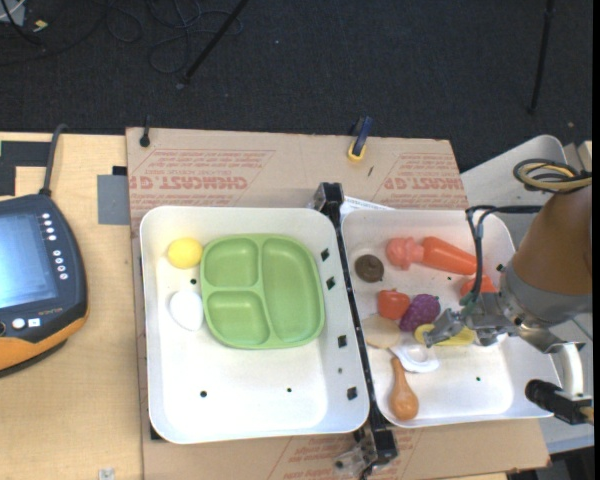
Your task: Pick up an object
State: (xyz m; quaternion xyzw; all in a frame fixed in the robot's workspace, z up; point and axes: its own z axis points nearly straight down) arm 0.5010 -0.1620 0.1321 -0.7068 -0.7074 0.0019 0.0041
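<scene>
My gripper (pixel 448 330) is low in the right bin (pixel 480 393), reaching in from the right, its fingers over a yellow object (pixel 458 337) and a white spoon-like piece (pixel 415 357). Just left of it lie a purple grape bunch (pixel 420 311) and a red pepper (pixel 392 303). Farther back are an orange carrot (pixel 448 255), a pink toy (pixel 403 252) and a brown round piece (pixel 369 266). An orange pear-shaped toy (pixel 404 393) lies near the front. The arm hides whether anything sits between the fingers.
The left bin (pixel 240 393) holds a green divided plate (pixel 260 290), a yellow ball (pixel 184 253) and a white egg (pixel 187 310). A black divider (pixel 345 308) runs between the bins. A teach pendant (pixel 25 278) rests at far left.
</scene>
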